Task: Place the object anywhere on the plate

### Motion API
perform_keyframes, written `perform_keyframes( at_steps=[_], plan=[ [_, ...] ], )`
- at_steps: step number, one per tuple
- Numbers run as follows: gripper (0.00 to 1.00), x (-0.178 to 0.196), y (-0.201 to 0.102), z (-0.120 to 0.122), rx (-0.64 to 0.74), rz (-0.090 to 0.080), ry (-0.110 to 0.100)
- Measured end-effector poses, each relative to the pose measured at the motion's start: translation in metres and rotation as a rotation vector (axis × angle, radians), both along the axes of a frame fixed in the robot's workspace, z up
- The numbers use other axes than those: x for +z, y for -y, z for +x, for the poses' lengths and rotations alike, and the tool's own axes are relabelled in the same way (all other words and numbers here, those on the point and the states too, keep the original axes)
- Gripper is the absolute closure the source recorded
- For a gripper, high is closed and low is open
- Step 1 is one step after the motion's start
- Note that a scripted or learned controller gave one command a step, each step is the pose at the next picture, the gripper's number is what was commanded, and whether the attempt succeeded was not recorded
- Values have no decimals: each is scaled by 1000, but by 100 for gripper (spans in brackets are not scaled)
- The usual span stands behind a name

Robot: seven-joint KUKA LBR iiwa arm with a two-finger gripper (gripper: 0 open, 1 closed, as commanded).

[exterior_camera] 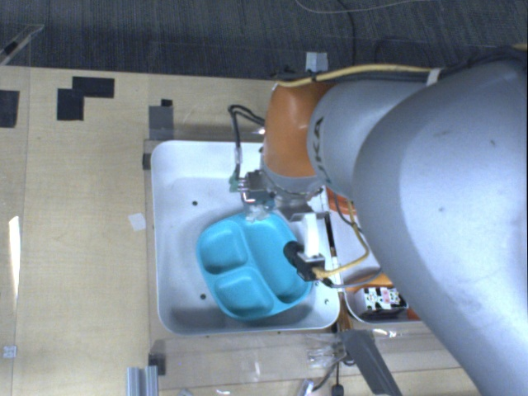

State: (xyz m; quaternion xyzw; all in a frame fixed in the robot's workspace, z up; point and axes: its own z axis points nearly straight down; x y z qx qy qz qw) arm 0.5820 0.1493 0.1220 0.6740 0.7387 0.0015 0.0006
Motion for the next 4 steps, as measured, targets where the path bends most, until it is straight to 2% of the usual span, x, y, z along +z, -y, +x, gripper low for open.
perform_keyframes(
  at_steps=[1, 2, 3, 4],
  plan=[
    [100, 79, 9, -52, 115, 0, 1],
    [100, 114, 73, -83, 198, -1, -1],
    [100, 150, 25, -91, -13, 0, 2],
    [100, 104, -12, -86, 164, -1, -1]
  ],
)
